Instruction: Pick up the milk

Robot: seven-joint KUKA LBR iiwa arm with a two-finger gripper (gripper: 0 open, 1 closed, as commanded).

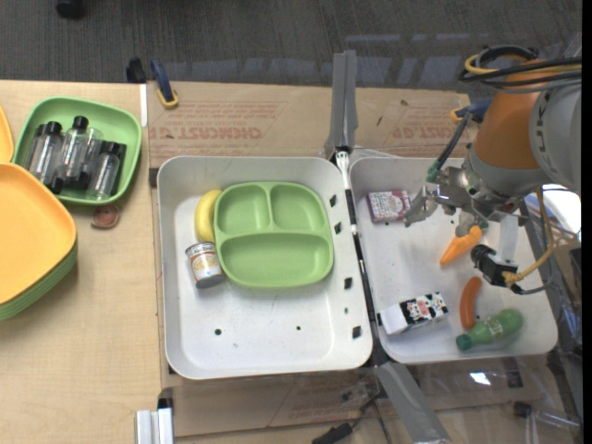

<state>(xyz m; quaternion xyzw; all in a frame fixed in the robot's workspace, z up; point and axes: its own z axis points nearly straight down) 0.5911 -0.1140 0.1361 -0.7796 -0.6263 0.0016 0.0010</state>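
Milk carton (pixel 415 312) lying flat near the right bin's (pixel 388 257) front edge, well apart from hand (pixel 435 199) hovering by pink box (pixel 388 205), grip state impossible to tell.

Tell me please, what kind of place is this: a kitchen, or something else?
Probably a robot lab or test bench, not a kitchen. A grey arm reaches over two white bins holding toy-like food, such as a carrot and a small milk carton, and carpet lies beyond the bench.
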